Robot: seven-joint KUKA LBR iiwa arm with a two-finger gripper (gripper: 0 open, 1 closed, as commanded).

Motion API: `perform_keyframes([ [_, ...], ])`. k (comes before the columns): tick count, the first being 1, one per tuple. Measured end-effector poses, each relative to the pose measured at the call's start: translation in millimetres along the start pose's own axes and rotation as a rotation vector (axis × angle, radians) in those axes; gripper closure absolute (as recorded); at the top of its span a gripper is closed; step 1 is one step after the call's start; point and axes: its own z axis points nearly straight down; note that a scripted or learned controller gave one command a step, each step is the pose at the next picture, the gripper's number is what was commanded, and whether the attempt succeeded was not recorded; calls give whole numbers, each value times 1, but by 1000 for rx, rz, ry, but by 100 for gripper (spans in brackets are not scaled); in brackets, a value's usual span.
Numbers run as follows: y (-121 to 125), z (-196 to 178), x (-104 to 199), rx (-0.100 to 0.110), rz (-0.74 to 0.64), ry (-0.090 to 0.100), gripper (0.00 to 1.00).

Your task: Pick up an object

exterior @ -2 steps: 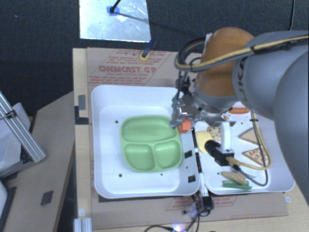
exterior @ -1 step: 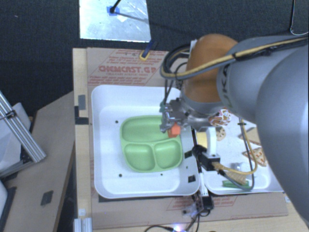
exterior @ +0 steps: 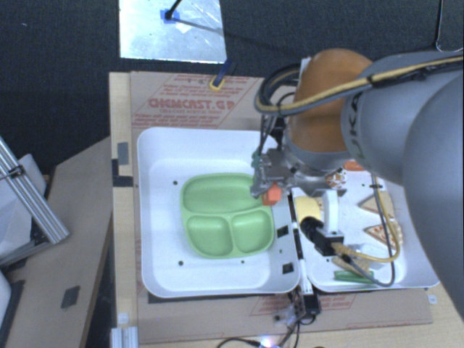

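Note:
My gripper [exterior: 265, 190] hangs over the divide between the two bins, at the right edge of the green divided plate [exterior: 225, 216]. A small orange object [exterior: 272, 195] sits between its fingertips, lifted just above the bin rim, and the fingers are shut on it. The plate lies in the left bin [exterior: 159, 194]. The right bin [exterior: 413, 267] holds a yellow piece [exterior: 307, 208], pizza-like slices [exterior: 383, 232] and a green stick [exterior: 355, 274]. The arm's large body hides much of the right bin.
The grey arm with its orange band [exterior: 326, 93] crosses from the right over the right bin. Cables [exterior: 348, 252] loop above that bin's front. Cardboard [exterior: 188, 100] lies under the bins, and a metal sheet [exterior: 172, 20] sits behind.

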Motion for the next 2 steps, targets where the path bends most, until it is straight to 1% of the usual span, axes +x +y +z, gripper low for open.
perform_keyframes([
  [1, 7, 11, 12, 0, -4, 0, 100],
  [2, 2, 9, 3, 1, 0, -1, 100],
])
